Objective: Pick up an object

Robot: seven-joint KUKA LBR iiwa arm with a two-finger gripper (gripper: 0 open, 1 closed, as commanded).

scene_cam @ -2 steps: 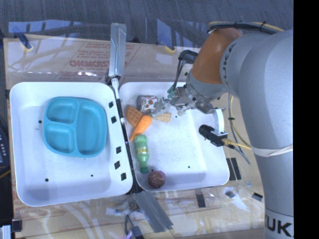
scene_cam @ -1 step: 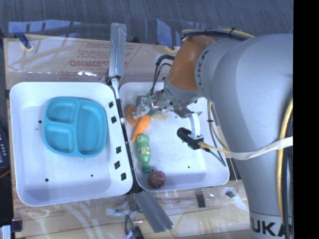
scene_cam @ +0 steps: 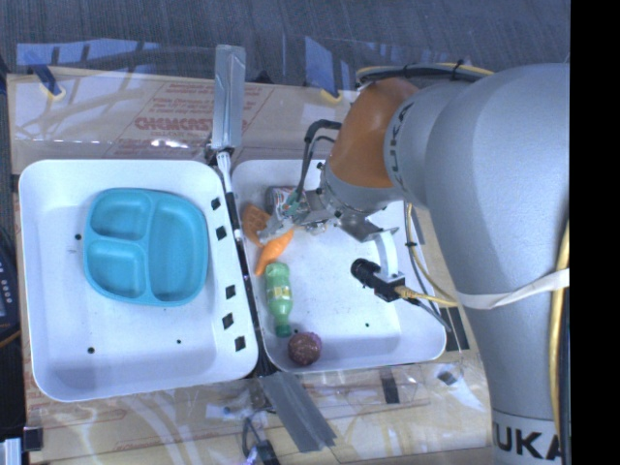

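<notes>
Camera view: a slanted look down on two shallow white bins set side by side on the worktop (scene_cam: 116, 114), with the arm (scene_cam: 484, 192) reaching in from the right.
Pincer: the pincer (scene_cam: 308, 211) sits low over the upper left part of the right bin (scene_cam: 417, 342); whether it is wide, narrow or holding anything cannot be told, since the wrist and its fittings hide that part.
Nearest object: an orange carrot-shaped toy (scene_cam: 274, 249) lies just beside the pincer, slanting down to the left, with a second orange piece (scene_cam: 254, 220) close above it by the bin wall.
Other candidates: a green bottle (scene_cam: 278, 298) lies lengthwise below the carrot toy, and a dark reddish-brown ball (scene_cam: 304, 348) rests near the front wall, just beyond the bottle's lower end.
Handling, as a judgement: all look like light plastic toys; the carrot toy is probably stiff and smooth, best pinched across its thicker middle; the bottle may roll, so across the body is safer than at the neck; the ball could slip out.
Left bin: the left bin (scene_cam: 58, 356) holds a blue divided plate (scene_cam: 147, 246), well apart from the pincer.
Surface: glossy white bin floors with small dark marks, likely slick.
Surroundings: brown printed cardboard under clear sheeting on the worktop, dark ribbed flooring beyond.
</notes>
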